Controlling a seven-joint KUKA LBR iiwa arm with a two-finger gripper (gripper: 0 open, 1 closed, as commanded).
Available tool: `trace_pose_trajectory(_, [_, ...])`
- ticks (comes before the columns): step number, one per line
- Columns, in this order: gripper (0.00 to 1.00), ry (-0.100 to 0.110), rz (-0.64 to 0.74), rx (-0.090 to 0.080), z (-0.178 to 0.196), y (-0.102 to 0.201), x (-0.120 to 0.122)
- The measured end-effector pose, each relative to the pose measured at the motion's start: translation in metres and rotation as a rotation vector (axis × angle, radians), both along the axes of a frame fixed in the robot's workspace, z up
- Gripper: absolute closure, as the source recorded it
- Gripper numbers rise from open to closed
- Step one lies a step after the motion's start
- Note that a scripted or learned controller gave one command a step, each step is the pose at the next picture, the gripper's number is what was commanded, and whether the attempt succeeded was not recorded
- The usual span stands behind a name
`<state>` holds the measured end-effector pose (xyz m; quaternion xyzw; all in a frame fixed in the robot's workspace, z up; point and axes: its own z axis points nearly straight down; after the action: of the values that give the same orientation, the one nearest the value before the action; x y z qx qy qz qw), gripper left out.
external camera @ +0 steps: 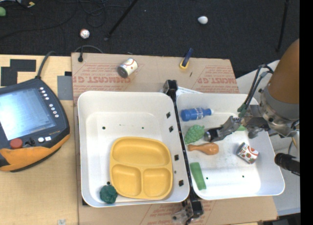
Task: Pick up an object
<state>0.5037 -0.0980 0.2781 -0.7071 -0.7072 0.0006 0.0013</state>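
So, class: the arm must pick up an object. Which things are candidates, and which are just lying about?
Candidates, right bin: blue bottle, green leafy toy, orange toy, green block, small can.

Lying about: yellow tray, pendant, can on cardboard.

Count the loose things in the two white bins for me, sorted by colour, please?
Green: 3 (ball, leafy piece, flat bar)
Yellow: 1 (divided plate)
Blue: 1 (bottle)
Orange: 1 (spoon-shaped toy)
White with red: 1 (small cup)
Total: 7
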Motion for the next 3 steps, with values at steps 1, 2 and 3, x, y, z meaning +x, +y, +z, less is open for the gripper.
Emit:
trace_pose_trajectory(1, [0.00, 0.005, 0.006, 0.002, -0.097, 0.071, 0.057])
trace_pose_trajectory(2, [0.00, 0.005, 0.002, 0.002, -0.091, 0.112, 0.010])
trace_pose_trajectory(3, [0.00, -0.008, 0.007, 0.003, -0.040, 0.190, 0.059])
